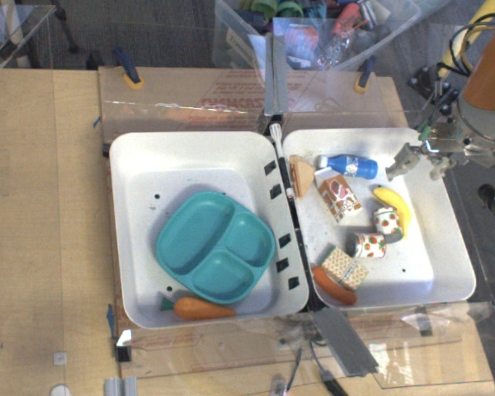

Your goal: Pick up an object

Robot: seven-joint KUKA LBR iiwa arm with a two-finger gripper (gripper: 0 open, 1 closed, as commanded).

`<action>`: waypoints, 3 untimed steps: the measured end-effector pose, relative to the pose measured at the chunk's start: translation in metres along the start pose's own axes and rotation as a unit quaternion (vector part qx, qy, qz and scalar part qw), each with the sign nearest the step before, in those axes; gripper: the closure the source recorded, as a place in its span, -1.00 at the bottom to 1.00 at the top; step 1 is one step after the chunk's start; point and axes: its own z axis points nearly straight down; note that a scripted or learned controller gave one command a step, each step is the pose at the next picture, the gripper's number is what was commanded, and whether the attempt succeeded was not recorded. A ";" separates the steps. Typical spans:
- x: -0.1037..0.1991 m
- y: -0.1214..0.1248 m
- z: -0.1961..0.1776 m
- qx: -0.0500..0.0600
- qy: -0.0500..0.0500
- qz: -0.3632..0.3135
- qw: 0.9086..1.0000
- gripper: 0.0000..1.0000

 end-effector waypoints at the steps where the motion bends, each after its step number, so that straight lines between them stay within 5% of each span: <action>1: 0.010 0.008 0.096 -0.007 -0.003 0.049 0.999 -1.00; 2: 0.009 0.009 0.085 -0.008 -0.005 0.047 0.999 1.00; 3: 0.009 0.009 0.075 -0.009 -0.005 0.046 0.999 1.00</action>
